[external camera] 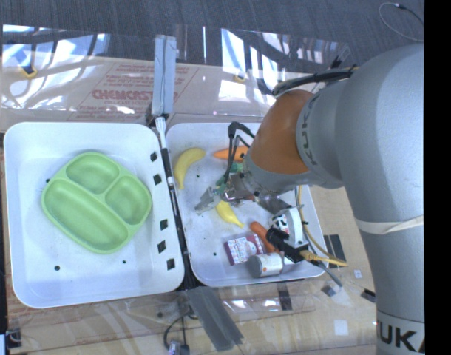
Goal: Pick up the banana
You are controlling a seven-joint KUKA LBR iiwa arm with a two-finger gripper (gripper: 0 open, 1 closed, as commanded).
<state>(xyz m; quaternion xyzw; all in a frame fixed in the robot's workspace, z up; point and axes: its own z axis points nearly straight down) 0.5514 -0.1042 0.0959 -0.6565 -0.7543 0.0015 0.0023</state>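
Plainly the banana is lying loose on the white floor of the right bin, curving along the wall that is dividing the two bins. Nothing is touching it, so it is offering an open approach from above.

Just to the right of the banana, and apart from it, an orange carrot-like piece is resting. Below and to the right of the banana the pincer is hanging low over the bin floor, near the banana but neither over it nor touching it. Whether the pincer is spread or pressed together I cannot tell; the banana is clearly not in it.

A smaller yellow piece is sitting just past the pincer, farther from the banana. I am judging that the pincer may be lining up on that look-alike instead, so the pick is looking not yet begun.

Farther still below the banana, a dark red packet, an orange-red piece and a short can are crowding together. Left of the banana, across the dividing wall, a green divided plate is lying in the left bin. The grey arm is reaching toward the banana from the right, and the tabletop is carrying both bins.
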